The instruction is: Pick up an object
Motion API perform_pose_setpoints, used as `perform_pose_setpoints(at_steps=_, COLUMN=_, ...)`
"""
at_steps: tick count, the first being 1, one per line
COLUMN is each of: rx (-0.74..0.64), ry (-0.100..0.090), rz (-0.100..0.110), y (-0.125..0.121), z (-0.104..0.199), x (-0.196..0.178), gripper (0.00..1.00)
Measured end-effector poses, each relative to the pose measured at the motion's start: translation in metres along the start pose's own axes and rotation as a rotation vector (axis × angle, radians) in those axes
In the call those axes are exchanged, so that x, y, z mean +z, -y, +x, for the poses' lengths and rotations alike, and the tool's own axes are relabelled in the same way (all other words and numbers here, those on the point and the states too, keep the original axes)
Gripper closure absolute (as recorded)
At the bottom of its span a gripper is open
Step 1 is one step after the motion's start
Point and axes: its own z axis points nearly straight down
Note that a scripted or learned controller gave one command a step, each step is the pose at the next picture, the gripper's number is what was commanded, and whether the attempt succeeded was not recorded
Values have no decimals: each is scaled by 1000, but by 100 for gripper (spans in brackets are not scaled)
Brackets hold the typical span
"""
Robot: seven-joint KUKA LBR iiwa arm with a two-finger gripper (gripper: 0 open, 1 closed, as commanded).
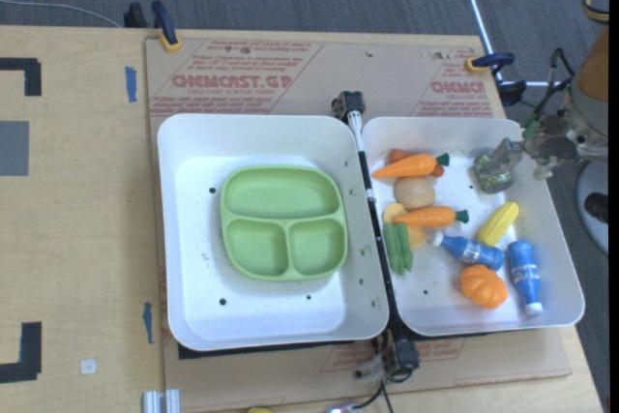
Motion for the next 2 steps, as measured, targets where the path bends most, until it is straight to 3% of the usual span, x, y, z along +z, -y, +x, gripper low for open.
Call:
perform_pose_setpoints(at_steps=1, rx=-6, ry=-12, rz=-4, y=-56, z=-30, x=111, gripper=0)
perform_pose_setpoints(at_steps=2, rx=-4, ry=1, rz=-3, y=-54, z=-37, x=102, gripper=100)
